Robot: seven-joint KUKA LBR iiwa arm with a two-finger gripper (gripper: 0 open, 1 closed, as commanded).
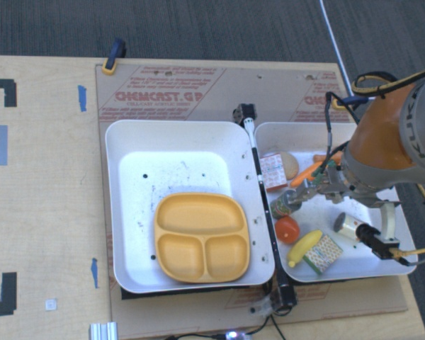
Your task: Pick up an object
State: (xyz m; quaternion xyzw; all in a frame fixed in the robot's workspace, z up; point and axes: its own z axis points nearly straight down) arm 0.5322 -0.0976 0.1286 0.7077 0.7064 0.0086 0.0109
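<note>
Clutter is heaped in the right bin [404, 222], so the gripper [292, 202] is lowered there beside the tomato [287, 229]; finger state cannot be told.

A single fixed camera looked down at a slant on my bench [42, 190], far enough back to take in both white bins [120, 190]; my arm [382, 144] entered from its right side.

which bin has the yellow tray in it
The left bin. The yellow tray, with three compartments, lies in its near half. The right bin holds small items instead, such as a tomato and a banana.
</note>
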